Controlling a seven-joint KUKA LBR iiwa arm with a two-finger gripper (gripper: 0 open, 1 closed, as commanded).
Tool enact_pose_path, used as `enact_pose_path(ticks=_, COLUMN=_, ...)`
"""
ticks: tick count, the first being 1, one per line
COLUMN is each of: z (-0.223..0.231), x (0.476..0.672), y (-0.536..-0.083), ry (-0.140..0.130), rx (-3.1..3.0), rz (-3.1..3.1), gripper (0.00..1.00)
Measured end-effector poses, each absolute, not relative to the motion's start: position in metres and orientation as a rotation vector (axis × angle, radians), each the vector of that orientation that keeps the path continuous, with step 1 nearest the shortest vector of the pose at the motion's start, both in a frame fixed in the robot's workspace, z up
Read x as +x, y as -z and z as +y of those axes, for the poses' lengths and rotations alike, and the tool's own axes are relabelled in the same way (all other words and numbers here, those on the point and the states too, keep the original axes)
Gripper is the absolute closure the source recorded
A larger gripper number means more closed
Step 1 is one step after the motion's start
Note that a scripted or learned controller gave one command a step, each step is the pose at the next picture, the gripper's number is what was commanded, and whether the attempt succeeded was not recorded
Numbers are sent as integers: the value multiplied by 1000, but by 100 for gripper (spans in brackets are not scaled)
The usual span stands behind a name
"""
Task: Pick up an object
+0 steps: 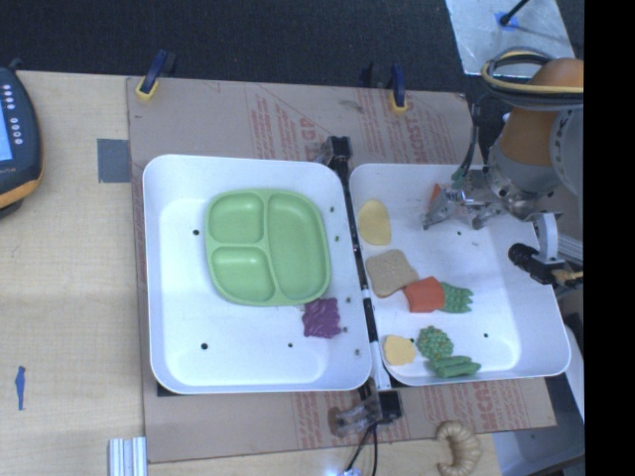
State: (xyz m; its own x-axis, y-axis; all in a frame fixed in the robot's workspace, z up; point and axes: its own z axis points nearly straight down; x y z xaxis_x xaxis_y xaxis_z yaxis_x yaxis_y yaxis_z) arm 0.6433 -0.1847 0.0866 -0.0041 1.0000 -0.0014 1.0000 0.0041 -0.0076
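Camera view shows the gripper low over the right bin's upper part, fingers spread apart and holding nothing. Toy bread slice, carrot, broccoli and pea pods lie below it; a green divided plate sits in the left bin.

Light: even and bright, cast from overhead.
Glare: the white bins are nearly washed out.
Shadows: soft, short ones are seen beside the green plate.
Focus: slight softness is noted throughout; the top background is left dark.
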Motion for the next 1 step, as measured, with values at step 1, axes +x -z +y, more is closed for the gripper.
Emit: enact_pose_path(ticks=1, z=-169, x=657, y=-93, ry=-2, rx=-2215, rz=-2229, gripper=0)
